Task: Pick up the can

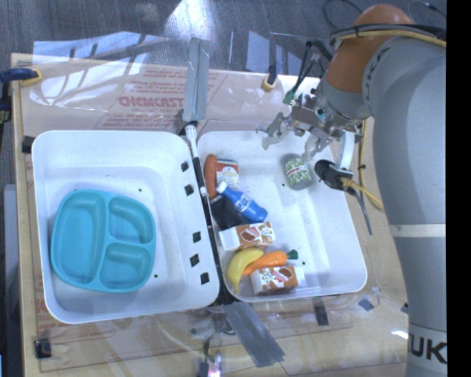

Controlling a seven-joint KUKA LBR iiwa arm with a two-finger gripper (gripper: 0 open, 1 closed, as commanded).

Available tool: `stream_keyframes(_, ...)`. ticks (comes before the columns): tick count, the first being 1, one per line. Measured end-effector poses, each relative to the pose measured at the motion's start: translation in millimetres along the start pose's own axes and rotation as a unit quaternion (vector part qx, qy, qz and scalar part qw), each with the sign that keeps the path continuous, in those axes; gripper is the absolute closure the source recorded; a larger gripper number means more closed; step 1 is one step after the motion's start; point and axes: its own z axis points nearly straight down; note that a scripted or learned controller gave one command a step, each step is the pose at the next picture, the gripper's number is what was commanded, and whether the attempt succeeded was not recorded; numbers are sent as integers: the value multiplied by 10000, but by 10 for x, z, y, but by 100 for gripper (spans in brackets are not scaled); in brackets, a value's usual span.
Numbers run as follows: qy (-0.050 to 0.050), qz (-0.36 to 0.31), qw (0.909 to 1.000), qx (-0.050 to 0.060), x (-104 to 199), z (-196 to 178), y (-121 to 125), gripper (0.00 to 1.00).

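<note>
- The gripper (308, 134), bare metal with wiring around it, hangs over the far end of the right bin (341, 246); whether it is open or closed cannot be told.
- The can (297, 171), a short cylinder with a green label and a pale top, lies tilted on the bin floor just below the gripper.
- Further down and left of the gripper lie a blue bottle (244, 205), a yellow banana (242, 262) and an orange carrot (265, 261).
- Far left, the left bin (78, 151), smooth white plastic, holds a teal tray (102, 240) with moulded compartments.
</note>
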Motion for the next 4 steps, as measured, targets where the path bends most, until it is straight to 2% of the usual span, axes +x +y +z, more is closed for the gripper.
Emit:
stream_keyframes(1, -8, 60, 10000, 10, 18, 260, -7, 0)
stream_keyframes(2, -9, -60, 10000, 12, 39, 983, -40, 0)
stream_keyframes(3, 1, 41, 10000, -3, 24, 482, -5, 0)
stream_keyframes(4, -6, 37, 10000, 11, 19, 696, -2, 0)
